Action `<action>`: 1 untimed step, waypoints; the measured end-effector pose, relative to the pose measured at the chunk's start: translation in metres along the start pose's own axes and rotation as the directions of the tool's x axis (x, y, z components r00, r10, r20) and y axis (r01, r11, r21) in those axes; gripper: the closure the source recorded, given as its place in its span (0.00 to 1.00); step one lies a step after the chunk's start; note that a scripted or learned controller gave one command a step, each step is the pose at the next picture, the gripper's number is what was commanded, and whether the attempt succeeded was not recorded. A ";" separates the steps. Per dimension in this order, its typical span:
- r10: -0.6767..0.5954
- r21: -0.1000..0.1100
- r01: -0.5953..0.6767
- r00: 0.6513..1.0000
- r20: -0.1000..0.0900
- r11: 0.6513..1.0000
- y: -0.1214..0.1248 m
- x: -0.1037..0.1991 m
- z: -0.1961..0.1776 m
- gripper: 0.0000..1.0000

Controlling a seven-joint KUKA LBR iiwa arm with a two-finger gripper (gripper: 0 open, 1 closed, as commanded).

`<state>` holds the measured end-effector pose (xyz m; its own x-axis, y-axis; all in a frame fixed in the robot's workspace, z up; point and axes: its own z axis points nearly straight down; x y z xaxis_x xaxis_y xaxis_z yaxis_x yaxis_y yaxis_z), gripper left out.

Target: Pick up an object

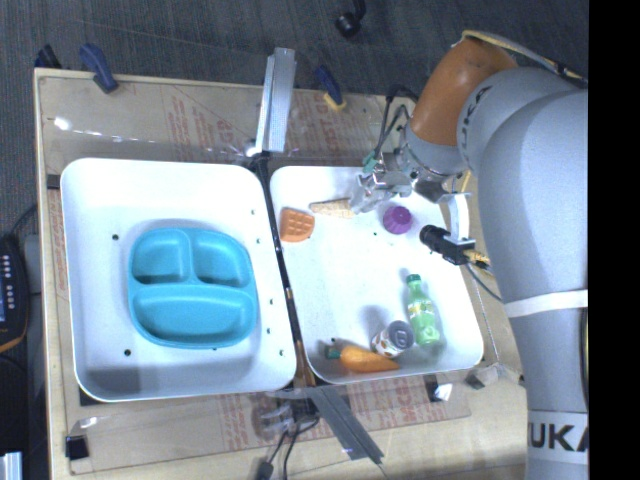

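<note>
step: reach, nothing lifted | end effector (372, 190) low at right bin (455, 353) far edge, grip state cannot tell | cone (331, 206) just beside it, purple cup (398, 219) near | next: centre over cone, descend, grip, raise | bottle (421, 313), carrot (367, 360) near front

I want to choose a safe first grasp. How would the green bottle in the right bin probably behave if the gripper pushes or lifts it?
The green bottle lies on its side, so a push across its length would probably make it roll. It looks like small smooth plastic, likely light and perhaps slippery between fingers. A can sits close beside it and may get nudged.
</note>
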<state>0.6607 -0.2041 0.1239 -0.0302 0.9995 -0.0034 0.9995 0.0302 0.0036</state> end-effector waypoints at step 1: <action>-0.001 0.000 0.001 1.000 0.000 1.000 0.000 0.000 0.000 0.00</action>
<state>0.6607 -0.2039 0.1238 -0.0308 0.9995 -0.0032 0.9995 0.0308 0.0034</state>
